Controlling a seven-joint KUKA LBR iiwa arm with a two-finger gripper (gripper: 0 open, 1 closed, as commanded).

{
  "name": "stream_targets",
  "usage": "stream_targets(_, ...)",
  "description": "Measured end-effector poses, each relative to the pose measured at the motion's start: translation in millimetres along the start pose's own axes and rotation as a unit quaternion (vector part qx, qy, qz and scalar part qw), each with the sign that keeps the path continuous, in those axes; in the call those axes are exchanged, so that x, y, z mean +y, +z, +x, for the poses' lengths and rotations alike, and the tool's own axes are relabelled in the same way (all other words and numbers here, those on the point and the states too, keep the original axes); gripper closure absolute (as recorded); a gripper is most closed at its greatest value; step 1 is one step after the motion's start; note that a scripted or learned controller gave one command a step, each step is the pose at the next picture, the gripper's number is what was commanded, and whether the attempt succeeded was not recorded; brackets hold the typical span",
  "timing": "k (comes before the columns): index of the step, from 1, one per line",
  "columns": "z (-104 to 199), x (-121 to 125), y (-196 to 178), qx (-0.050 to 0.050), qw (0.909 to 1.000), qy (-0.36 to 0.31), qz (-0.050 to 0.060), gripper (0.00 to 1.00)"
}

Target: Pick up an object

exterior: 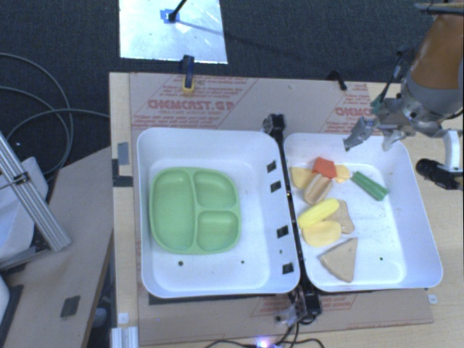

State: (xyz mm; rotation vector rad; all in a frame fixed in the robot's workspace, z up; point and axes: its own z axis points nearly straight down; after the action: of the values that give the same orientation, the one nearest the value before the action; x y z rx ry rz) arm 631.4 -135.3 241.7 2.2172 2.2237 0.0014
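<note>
My gripper (374, 137) hangs open above the far edge of the right bin (417, 216), with nothing between its two grey fingers. Below and left of it, in that bin, lie an orange block (324, 167), a green stick (370, 185), a tan roll (317, 188), a yellow banana-shaped piece (318, 211), a yellow lump (321, 232) and a tan wedge (341, 259). The orange block is the nearest item to the fingers, a short way to the lower left.
The left bin (163, 151) holds a green divided plate (194, 209). A black divider with clips (284, 194) runs between the bins. The right part of the right bin floor is bare white.
</note>
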Motion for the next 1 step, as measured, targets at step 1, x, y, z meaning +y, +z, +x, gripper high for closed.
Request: stream_targets(1,24.6,-59.0,108.1,0.002,1.0000,0.001,0.006,0.00)
